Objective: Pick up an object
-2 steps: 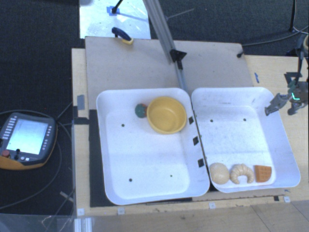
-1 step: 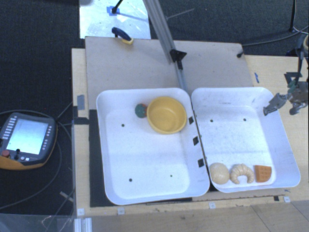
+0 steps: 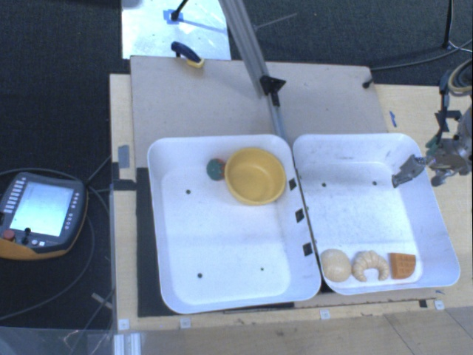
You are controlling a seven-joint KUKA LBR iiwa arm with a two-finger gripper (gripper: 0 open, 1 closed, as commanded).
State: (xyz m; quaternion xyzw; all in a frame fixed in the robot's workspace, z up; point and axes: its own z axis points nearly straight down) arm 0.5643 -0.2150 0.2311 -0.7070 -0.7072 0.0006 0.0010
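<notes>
— Dark carpet surrounds my bench; two shallow white bins sit side by side. Where's the gripper?

— My gripper [image 3: 411, 170] hangs over the right-hand white bin [image 3: 347, 198], near its far right edge. I can't tell how its fingers stand.

— And the pickings?

— Three lie in a row along that bin's near wall: a pale round bun [image 3: 335, 265], a cream croissant-shaped piece [image 3: 370, 265] and an orange wedge [image 3: 402, 265]. I judge the wedge closest, lying toward the near wall from the gripper.
</notes>
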